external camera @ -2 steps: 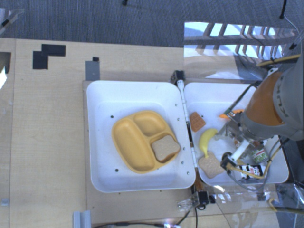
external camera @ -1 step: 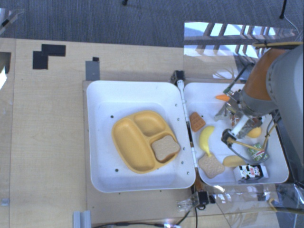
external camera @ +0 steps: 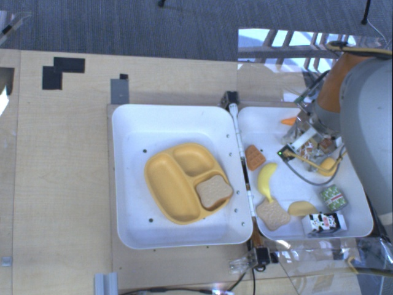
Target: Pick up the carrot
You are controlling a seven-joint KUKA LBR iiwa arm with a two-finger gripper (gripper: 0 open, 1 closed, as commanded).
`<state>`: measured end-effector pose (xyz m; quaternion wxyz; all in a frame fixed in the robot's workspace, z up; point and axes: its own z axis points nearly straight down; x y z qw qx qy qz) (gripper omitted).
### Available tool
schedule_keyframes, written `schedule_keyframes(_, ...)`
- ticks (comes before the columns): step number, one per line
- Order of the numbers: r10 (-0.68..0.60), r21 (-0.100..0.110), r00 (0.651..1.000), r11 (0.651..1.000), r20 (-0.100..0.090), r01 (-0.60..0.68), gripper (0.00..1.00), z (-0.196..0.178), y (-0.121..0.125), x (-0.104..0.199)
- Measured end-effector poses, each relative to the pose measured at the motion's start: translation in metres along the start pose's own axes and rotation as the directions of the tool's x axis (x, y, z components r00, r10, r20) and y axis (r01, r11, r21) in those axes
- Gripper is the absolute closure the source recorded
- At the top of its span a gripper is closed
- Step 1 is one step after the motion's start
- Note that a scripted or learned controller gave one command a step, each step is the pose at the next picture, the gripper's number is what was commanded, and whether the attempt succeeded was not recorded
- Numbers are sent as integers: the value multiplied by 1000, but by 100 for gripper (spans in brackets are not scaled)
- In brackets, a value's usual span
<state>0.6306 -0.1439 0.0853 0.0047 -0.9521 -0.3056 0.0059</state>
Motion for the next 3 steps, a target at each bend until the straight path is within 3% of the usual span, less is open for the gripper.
schedule_keyframes(1,216,-8,976,976,-11,-216,0,-27,-4,-11)
schedule_keyframes(2,16,-14,1000,1000,-11,-16,0,-1,7,-76)
schedule_keyframes(3,132,9,991,991,0,-132,0,0,43,-12)
